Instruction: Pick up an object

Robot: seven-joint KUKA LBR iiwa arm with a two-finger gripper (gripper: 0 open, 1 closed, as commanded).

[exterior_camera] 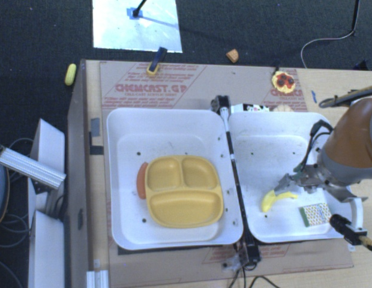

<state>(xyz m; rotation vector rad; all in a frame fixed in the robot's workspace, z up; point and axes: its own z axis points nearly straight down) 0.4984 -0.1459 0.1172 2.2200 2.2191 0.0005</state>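
Observation:
In the right bin [276,146] a small yellow banana [275,201] lies flat near the front, curved, with its right tip pointing at the arm. My gripper [292,183] reaches in from the right and hangs just above and to the right of the banana's right end. The arm's orange band [354,140] sits behind it. The gripper's tips are small and grey against the bin floor. A green checked block [314,213] lies flat to the right of the banana, under the wrist.
The left bin [123,161] holds a yellow divided plate [183,191] with an orange stick-shaped toy [141,180] against its left side. A raised rim [232,161] separates the bins. A toy pizza [284,81] lies on the cardboard behind the right bin.

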